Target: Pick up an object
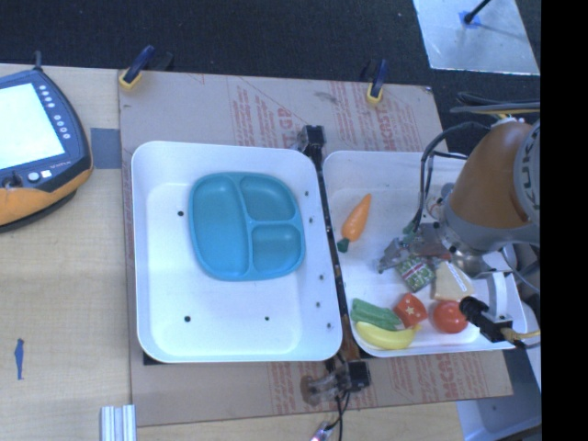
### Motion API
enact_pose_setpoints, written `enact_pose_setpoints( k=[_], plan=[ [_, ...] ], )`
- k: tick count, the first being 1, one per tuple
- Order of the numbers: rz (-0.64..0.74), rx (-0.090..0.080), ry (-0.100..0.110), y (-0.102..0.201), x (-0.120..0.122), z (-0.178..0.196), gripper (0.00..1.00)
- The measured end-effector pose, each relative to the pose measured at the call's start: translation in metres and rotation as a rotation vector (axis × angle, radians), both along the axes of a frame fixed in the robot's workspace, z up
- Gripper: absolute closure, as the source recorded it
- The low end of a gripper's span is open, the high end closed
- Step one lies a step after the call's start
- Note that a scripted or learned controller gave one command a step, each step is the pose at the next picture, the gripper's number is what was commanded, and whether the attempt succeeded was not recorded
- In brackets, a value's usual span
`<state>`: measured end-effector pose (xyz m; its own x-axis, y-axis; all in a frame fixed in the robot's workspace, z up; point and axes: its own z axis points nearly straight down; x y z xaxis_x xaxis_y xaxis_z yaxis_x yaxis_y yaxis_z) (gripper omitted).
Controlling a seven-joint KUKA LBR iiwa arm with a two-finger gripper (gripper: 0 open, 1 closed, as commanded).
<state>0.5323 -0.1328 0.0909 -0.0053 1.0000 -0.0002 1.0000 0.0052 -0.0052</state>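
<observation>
Toys crowd my right bin [367, 168]: carrot [356, 217], tomatoes [411, 310], banana [384, 336]. My pincer [401, 254] hangs low over a small carton [416, 273] there; I cannot tell its state, and nothing shows in its grip.

- left white bin [156, 246], sits on a cardboard sheet [276, 108]
- blue divided plate [246, 225] lies flat in the left bin, three compartments, nothing in them
- right white bin [367, 168] just beside the left one, touching along the middle edge
- black clips at that middle seam, top [313, 139] and bottom [342, 378]
- two blue-and-yellow clamps on the cardboard's far edge, one at left [136, 68], one at right [375, 83]
- teach pendant [37, 145] with orange body and pale screen, on the wooden bench [64, 338] left of the bins
- dark floor [230, 16] beyond the bench, with a pale patch [473, 21] at the upper right
</observation>
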Motion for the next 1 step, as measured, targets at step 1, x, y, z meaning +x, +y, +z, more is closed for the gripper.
enact_pose_setpoints(
  k=[1],
  plan=[
    [-0.001, 0.0, -0.003, 0.0066, 0.0727, 0.001, 0.0]
  ],
)
